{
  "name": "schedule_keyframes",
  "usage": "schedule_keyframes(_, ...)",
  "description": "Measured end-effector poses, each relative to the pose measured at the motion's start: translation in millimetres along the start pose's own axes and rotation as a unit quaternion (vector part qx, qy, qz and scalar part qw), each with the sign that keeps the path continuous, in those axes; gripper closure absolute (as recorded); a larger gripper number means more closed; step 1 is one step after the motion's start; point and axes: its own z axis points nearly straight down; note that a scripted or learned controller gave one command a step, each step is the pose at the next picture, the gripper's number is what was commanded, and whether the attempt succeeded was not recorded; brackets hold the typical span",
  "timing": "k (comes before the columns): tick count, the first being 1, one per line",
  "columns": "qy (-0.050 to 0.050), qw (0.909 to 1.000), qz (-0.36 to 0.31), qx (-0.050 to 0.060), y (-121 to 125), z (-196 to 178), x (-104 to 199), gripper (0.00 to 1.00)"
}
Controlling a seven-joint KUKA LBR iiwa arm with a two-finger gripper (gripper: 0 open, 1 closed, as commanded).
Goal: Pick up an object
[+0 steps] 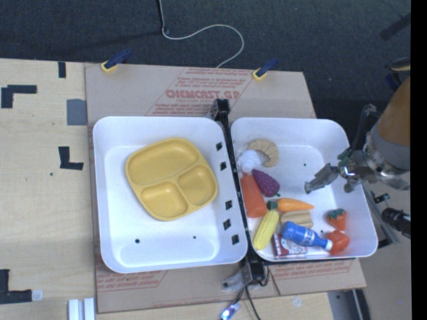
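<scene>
Dark carpet beyond the bench. Right bin (313, 129): toy carrot (293, 205) at its centre — light, stiff, slick plastic; grab mid-body across the narrow width. Gripper (331, 176) hovers at carrot's two o'clock, fingers apart, holding nothing.

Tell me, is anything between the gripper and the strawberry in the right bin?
Nothing visible. The gripper hangs over bare bin floor in the right bin, and the strawberry lies just below it in the view, with only white floor between them.
</scene>
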Motion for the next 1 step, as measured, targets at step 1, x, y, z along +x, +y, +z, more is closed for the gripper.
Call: schedule_keyframes(1, 0.0, 1.0, -0.001, 0.0, 0.2, -9.9, 0.6, 1.0)
